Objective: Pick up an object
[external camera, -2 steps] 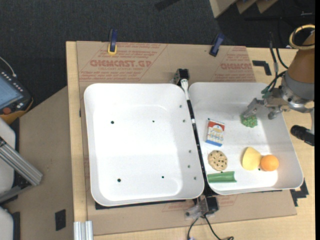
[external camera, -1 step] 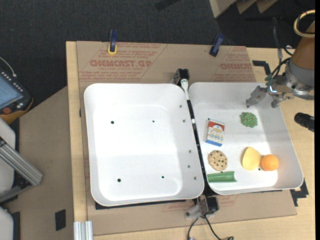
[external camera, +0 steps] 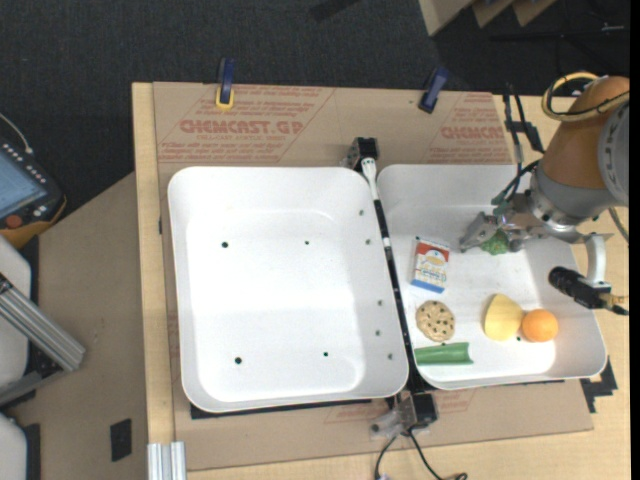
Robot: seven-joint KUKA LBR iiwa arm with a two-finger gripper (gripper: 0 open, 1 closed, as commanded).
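I see the gripper (external camera: 490, 234) low in the right bin (external camera: 560, 368), fingers clamped on a small green object (external camera: 497, 246); brown cardboard (external camera: 300, 118) underlies both bins, dark carpet (external camera: 150, 18) beyond.

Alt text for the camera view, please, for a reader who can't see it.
A grey arm's gripper hangs low over the right bin, near a small green object. Nearer the camera lie a carton, cookie, green stick, lemon and orange.

Cookie (external camera: 435, 320) left of lemon (external camera: 502, 317)
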